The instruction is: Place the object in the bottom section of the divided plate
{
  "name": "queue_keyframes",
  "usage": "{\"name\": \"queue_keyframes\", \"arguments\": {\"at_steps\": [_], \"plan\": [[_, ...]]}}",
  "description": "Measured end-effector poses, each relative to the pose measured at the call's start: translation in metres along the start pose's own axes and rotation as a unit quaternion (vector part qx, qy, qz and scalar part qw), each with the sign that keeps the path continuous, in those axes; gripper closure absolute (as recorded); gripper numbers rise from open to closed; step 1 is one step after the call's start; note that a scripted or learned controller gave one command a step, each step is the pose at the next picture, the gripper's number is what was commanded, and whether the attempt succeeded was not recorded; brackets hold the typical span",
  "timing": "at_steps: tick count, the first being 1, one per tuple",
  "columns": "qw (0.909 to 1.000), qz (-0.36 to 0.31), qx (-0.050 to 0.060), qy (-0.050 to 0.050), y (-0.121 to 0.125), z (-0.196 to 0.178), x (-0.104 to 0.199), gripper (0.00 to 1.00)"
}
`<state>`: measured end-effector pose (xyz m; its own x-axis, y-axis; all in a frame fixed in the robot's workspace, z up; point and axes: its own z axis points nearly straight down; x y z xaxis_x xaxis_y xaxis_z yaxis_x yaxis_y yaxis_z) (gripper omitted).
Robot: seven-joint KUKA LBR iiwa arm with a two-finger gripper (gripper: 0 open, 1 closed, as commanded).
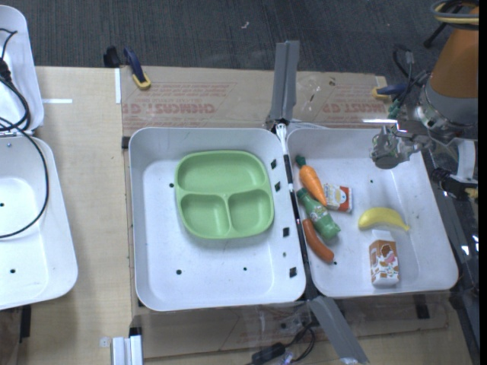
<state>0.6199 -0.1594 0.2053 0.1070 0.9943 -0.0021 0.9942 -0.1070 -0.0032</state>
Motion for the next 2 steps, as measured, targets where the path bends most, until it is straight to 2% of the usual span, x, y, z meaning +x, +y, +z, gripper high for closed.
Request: {"name": "queue_keyframes", "arguments": {"at_steps": [1, 2], "plan": [[1.0000, 0.003, 0.001, 0.001, -0.032, -0.021, 0.078, 1.00], [1.0000, 0.003, 0.002, 0.000, -0.050, 0.004, 0.180, 1.00]]}}
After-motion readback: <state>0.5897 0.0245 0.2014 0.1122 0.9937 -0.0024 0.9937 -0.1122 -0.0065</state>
